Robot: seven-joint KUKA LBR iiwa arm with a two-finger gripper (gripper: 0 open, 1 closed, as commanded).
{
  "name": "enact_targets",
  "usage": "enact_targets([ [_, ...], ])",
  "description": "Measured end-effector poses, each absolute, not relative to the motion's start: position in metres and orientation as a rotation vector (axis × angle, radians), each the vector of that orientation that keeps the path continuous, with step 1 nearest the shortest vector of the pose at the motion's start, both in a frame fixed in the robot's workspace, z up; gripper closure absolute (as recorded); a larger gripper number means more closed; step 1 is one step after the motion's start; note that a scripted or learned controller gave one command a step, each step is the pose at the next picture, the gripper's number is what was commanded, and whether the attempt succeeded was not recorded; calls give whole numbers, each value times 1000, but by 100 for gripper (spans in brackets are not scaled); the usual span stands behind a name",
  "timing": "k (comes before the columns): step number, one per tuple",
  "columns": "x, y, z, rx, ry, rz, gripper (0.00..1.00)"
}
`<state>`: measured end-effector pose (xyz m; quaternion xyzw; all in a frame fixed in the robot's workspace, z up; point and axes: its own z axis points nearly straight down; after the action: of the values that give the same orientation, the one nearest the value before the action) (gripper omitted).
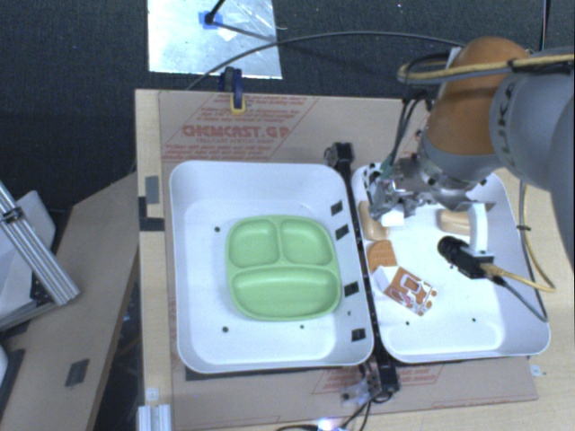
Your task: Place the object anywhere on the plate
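A green plate point(283, 268) with three compartments lies in the left bin point(193, 241). My gripper point(389, 206) is low in the right bin point(485, 330), near that bin's back left corner. Just beside it, along the bin's left wall, lies a pale tan oblong piece point(369, 222). In front of that sits an orange-brown biscuit-like piece point(382, 254), and nearer still a white and orange packet point(411, 290). A tan block point(454, 220) rests to the right of the gripper, partly hidden by the wrist.
The divider between the two bins point(359, 259) carries black clips. A cardboard sheet point(243, 124) lies under the bins, with a blue and yellow clamp point(234, 88) at its back edge. The grey and orange arm point(485, 106) overhangs the right bin's back.
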<state>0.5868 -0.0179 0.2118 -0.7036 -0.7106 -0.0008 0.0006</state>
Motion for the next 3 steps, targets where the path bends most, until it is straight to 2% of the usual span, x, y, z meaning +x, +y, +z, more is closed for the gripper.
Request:
enact_targets([
  [1,586,30,210,-2210,-2232,-3,100],
  [2,571,75,215,-2209,-2231,-3,100],
  [3,566,127,226,-2209,-2232,-4,100],
])
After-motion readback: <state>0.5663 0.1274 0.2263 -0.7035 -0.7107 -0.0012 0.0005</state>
